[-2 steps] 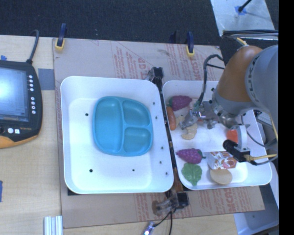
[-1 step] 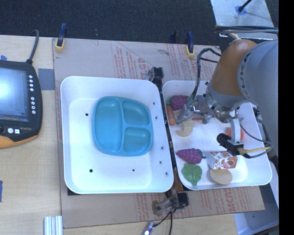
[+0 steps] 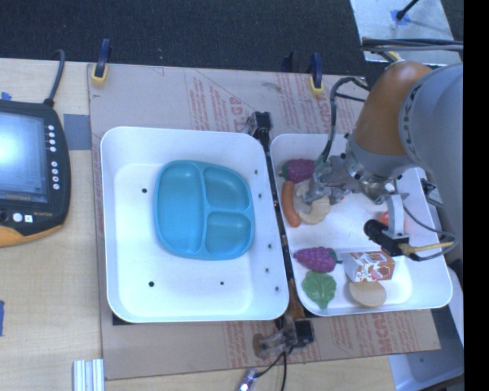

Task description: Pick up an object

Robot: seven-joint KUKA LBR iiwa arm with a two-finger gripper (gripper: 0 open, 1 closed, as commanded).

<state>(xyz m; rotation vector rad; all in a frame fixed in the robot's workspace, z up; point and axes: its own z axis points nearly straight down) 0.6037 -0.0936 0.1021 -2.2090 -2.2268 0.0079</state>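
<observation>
**Claw position over right bin**

Arm [image 3: 407, 112] enters from the right side and reaches down into the far-left part of the right bin [image 3: 428, 296]. The claw [image 3: 319, 192] sits low over a cluster of toy food items at that corner. Whether the claw is apart or together cannot be determined from this angle, and no item is visibly held by it.

Contents of the right bin:
- Purple grapes [image 3: 298, 169] at the far-left corner, just beside the claw
- Orange carrot [image 3: 290, 204] lying along the left wall, near side of the grapes
- Beige round piece [image 3: 314, 213] directly under the claw, touching the carrot
- Second purple grape bunch [image 3: 315, 258] nearer the viewer, by the left wall
- Green leafy item [image 3: 319, 288] at the near-left corner
- Small carton [image 3: 368, 266] to the right of the second grape bunch
- Tan round item [image 3: 367, 293] near the carton, against the near wall

The left bin [image 3: 130, 283] holds a blue divided plate [image 3: 204, 210], lying flat near its centre.

A control pendant [image 3: 20, 173] with a lit screen rests on the counter [image 3: 33, 332] to the left of both bins
</observation>
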